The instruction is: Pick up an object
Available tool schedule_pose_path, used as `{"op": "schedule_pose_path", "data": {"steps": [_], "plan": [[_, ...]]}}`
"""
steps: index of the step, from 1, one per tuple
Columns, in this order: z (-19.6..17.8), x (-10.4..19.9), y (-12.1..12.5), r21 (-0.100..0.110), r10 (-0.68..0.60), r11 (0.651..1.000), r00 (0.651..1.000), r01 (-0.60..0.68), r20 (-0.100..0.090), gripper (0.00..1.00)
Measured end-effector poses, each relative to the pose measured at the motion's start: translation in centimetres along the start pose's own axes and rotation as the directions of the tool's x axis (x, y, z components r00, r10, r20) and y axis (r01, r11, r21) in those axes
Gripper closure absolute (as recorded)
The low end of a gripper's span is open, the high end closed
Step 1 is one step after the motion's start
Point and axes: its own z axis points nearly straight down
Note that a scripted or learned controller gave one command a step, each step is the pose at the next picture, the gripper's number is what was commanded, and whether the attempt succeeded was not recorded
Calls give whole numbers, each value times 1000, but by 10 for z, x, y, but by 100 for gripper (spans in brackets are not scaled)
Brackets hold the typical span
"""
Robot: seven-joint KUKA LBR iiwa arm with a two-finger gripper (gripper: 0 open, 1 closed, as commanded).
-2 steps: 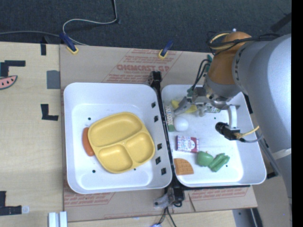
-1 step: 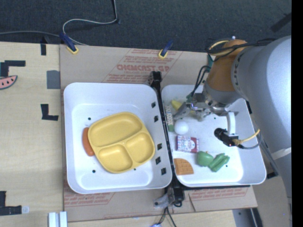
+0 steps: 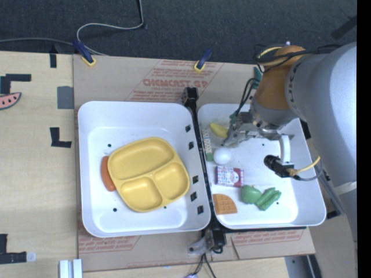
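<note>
In right bin (image 3: 310,210): pincer (image 3: 232,139) low, white ball (image 3: 222,154) just below; finger spread apparently hidden, cannot tell.

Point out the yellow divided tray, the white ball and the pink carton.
yellow divided tray (image 3: 148,172), camera view, central ridge.
white ball (image 3: 222,154), camera view, its top.
pink carton (image 3: 228,176), camera view, middle of its face.

"CHEMCAST" on cardboard sheet (image 3: 168,83)

One fixed overhead camera, slanted down, both bins (image 3: 87,155) visible
</note>
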Motion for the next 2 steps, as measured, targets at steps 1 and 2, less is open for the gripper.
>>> {"op": "schedule_pose_path", "data": {"steps": [1, 2], "plan": [[0, 0, 0, 0, 0, 1000, 1000, 0, 0, 0], [9, 3, -55, 0, 1, 1000, 1000, -1, -1, 0]]}}
